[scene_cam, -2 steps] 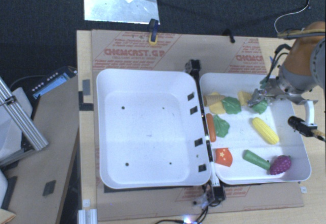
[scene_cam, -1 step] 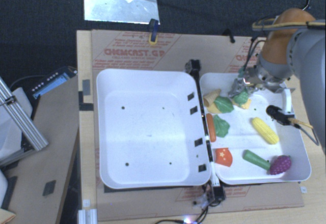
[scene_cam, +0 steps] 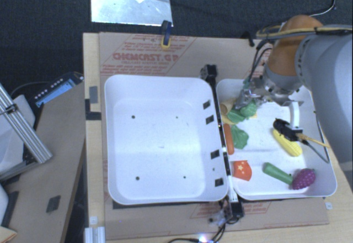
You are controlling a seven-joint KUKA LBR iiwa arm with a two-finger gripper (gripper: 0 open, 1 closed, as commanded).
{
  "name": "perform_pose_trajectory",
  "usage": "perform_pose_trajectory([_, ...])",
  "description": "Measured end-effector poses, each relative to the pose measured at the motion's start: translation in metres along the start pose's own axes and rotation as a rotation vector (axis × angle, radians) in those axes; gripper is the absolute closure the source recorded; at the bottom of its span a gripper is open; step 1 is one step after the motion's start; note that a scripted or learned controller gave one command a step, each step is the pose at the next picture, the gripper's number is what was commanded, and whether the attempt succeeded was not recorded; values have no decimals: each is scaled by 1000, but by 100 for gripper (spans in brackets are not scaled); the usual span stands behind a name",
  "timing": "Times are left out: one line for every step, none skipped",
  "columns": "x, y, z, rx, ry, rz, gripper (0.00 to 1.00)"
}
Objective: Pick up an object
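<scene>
Hovering gripper [scene_cam: 244, 102] touches green leafy toy [scene_cam: 242, 114] just below it.

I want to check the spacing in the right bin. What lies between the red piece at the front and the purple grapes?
In the camera view, a green stem-shaped toy lies between the red piece and the purple grapes, its far end touching the grapes.

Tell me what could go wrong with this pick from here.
The gripper is down among crowded toys at the right bin's far left. A green leafy toy lies right under it, with another green piece and an orange carrot-like toy close by, so it might nudge or grab the wrong one. It is also near the bin wall, so a finger could catch there.
</scene>
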State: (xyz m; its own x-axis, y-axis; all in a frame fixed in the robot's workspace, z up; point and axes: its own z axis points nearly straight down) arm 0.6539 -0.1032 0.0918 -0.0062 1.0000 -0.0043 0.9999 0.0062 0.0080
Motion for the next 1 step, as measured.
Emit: perform_pose_trajectory([66,20,-101,-7,6,-5,100])
